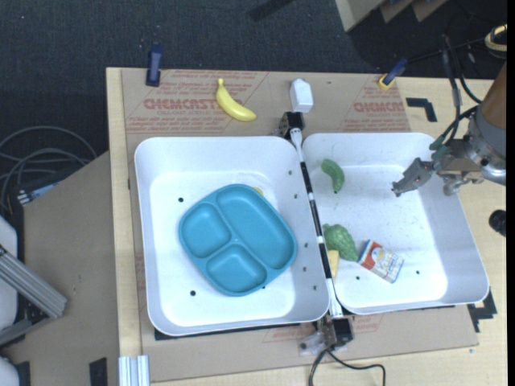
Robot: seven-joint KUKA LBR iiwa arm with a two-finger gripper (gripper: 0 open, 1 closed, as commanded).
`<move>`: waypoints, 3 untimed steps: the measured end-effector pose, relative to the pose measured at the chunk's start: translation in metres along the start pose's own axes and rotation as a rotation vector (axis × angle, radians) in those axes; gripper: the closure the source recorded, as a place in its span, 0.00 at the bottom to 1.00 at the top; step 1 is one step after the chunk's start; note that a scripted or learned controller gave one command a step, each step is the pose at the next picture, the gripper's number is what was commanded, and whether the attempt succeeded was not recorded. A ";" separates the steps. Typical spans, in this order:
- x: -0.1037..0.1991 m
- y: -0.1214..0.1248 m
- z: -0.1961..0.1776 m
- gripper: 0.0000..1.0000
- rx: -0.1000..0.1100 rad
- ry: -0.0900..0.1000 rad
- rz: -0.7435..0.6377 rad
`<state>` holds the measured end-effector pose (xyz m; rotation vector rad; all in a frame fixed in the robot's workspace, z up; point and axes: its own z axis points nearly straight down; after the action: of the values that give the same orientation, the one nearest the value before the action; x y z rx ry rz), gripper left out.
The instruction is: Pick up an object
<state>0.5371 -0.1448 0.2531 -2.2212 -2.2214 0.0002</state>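
The arm enters from the right, largely cut off by the frame edge, and its pincer [425, 175] hangs over the far right part of the right bin [463, 240]; one dark finger reaches left toward the bin's middle, while the other is too blurred against the wrist to make out, so whether the pincer is spread or pressed together cannot be told, and nothing is visible between its fingers. In that bin, a small green pepper-like item [333, 174] lies near the far left corner, well apart from the pincer. A larger green leafy object [340, 241] sits against the left wall nearer the front, with a small red and white carton [380, 261] just beside it to the right; its print is too small to read. A yellow sliver [333, 261] shows by the divider, mostly hidden. The left bin [161, 296] holds a blue compartment plate [236, 238], tilted. On the counter [121, 215] beyond the bins lies a yellow banana [233, 104]
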 end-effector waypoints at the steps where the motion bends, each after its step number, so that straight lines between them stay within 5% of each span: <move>1: 0.035 0.089 0.080 0.00 0.001 0.001 -0.002; 3: 0.053 0.129 0.169 0.00 -0.001 0.000 -0.001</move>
<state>0.6664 -0.0916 0.0845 -2.2212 -2.2228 -0.0007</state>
